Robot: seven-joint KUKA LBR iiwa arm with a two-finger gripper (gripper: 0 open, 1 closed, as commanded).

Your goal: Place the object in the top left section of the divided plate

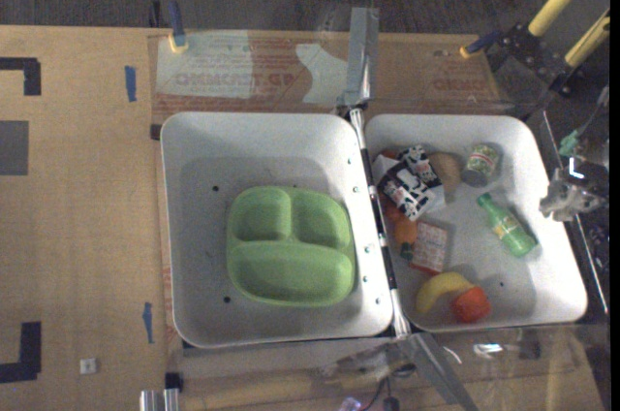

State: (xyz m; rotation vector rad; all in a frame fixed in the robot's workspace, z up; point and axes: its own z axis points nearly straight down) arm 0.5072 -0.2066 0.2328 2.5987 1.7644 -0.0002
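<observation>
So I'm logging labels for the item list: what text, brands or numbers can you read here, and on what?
Clear sheet behind the bins: red lettering, reversed and blurred, unreadable.
Green bottle: label too small to read.
Small can: label blurred.
Red packet: print too small to read.
Nothing legible.

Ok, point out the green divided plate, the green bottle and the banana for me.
green divided plate (pixel 289 277): camera view, floor of its large lower section, in the left bin.
green bottle (pixel 508 226): camera view, middle of its body, in the right bin.
banana (pixel 438 290): camera view, middle of its yellow curve, in the right bin.
</observation>
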